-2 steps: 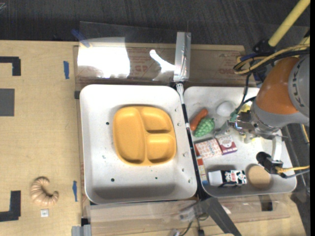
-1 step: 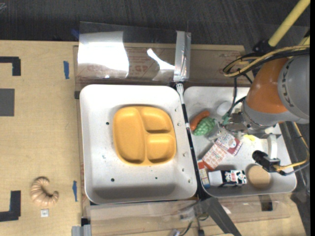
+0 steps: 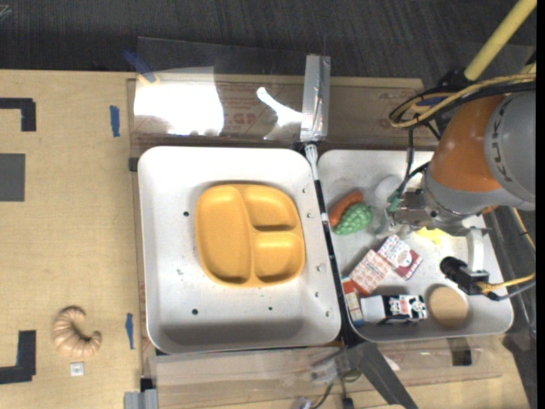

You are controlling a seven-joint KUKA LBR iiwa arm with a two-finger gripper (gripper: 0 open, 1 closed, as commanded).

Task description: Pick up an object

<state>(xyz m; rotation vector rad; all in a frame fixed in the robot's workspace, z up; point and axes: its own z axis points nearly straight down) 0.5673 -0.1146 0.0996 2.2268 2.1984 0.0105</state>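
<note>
Camera view: green toy [image 3: 355, 218] just left of end effector [image 3: 398, 212].

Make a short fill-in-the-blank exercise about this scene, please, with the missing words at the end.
1. The yellow divided tray lies in the ____ bin.
2. The croissant lies on the bench, outside ____ bins.
3. The green and orange toy carrot lies in the right bin, ____ the robot arm in the camera view.

Missing words: left; both; left of
</note>
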